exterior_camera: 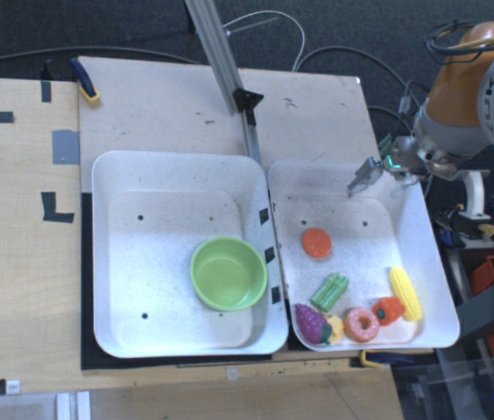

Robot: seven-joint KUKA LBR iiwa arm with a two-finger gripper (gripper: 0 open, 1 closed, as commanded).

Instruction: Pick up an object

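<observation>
My gripper (361, 178) hangs over the far edge of the right bin (422, 234), its two thin fingers apart with nothing between them. Below it in that bin lies an orange-red round toy (317, 242). Nearer the front are a green ridged vegetable (329, 290), a purple grape bunch (311, 321), a pink doughnut (362, 324), a small red-orange piece (390, 309) and a yellow corn cob (405, 292). In the left bin (133, 234) a green bowl (228, 273) sits at the front right.
A slanted metal pole (221, 46) crosses the back of the bench and ends at the divide between the bins. Cables (317, 55) trail behind the right bin. A blue and yellow clamp (85, 80) lies at the back left.
</observation>
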